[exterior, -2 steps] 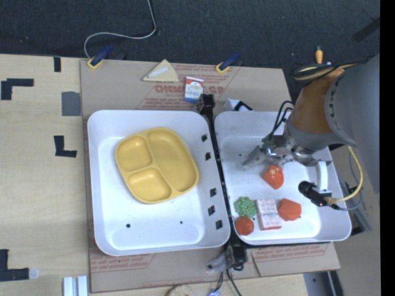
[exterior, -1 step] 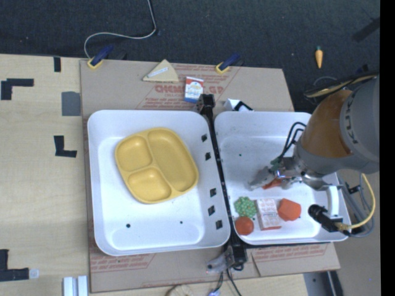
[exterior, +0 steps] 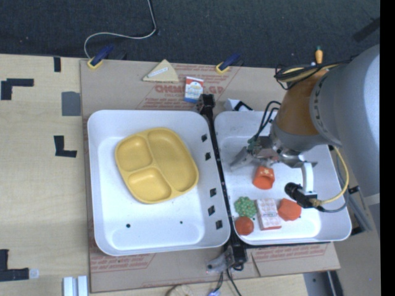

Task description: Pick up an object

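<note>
An orange cup (exterior: pixel 263 177) lies near the middle of the right bin (exterior: pixel 333 230), its long axis tilted slightly toward the bin's near edge. The pincer (exterior: pixel 266 157) hovers just above it, fingers spread apart, gripping nothing.

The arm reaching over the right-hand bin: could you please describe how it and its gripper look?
The arm is a thick, rounded grey body with an orange band above the wrist. Thin black and yellow cables loop around the band, and a yellow cable curves along its lower side. The gripper is a small grey metal assembly below the band.
</note>
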